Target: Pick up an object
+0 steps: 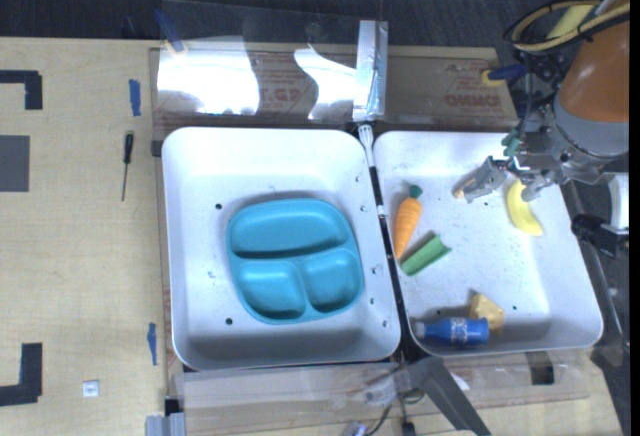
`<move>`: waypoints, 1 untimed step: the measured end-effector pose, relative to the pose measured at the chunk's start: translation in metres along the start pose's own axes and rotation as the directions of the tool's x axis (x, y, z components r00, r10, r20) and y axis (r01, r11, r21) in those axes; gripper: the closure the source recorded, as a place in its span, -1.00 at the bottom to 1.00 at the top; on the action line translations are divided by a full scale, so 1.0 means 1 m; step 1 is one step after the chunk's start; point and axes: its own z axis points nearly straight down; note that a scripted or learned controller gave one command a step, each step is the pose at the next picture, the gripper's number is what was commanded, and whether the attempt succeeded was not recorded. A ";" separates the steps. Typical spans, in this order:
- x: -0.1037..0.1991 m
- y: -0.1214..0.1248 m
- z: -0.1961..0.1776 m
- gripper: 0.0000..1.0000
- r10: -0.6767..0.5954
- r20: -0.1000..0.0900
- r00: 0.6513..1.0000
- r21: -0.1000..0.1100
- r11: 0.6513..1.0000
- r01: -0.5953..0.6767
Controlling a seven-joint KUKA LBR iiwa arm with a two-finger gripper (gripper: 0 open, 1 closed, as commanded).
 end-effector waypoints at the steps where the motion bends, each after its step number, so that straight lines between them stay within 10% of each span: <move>1: 0.032 0.031 0.071 -1.00 0.026 -0.001 1.000 0.007 1.000 -0.026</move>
